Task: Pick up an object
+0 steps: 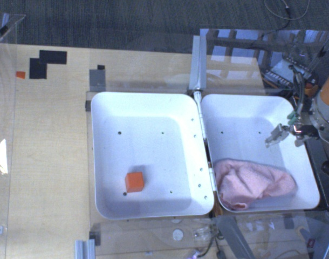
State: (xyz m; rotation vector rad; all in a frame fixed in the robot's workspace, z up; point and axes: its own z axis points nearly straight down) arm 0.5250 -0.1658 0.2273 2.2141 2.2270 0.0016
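Jaws (279, 135) poised in right bin (245, 112), above pink cloth (254, 183).
Jaw gap unclear, nothing visibly held; best lowered straight onto cloth's bunched middle, clear of bin wall.

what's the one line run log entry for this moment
pincer over right bin, above cloth | holding nothing seen | pink cloth in right bin near edge | orange block in left bin

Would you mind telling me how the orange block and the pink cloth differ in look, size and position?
The orange block is a small, rigid cube with sharp edges; the pink cloth is much larger, soft and crumpled. The block sits in the left bin, away from its walls, while the cloth lies bunched against the near wall of the right bin. Both rest apart from the gripper.
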